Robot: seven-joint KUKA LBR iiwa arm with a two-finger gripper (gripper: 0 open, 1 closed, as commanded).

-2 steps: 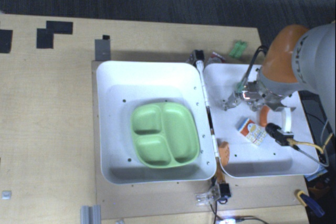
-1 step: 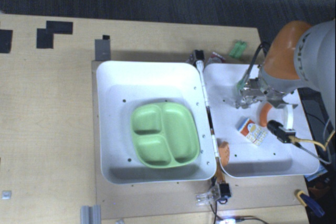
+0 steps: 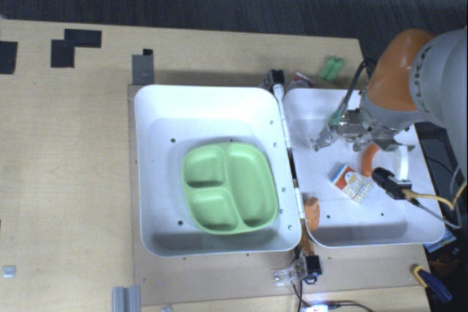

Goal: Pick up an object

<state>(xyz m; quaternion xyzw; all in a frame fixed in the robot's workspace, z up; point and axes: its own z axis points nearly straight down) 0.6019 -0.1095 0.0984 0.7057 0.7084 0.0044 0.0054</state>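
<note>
Orange round item (image 3: 312, 212) sat at right bin (image 3: 314, 102) near-left corner. End effector (image 3: 351, 134) hovered above; grip state unclear. Small carton (image 3: 352, 184) looked light, stiff; grasp across its narrow sides.

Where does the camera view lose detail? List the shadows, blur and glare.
Camera view: soft overall, no hard glare; shadow pools along the near inner wall of the left bin and under the green divided plate; the gripper is a blurred dark tangle; the small printed packet is too blurred to read.
</note>
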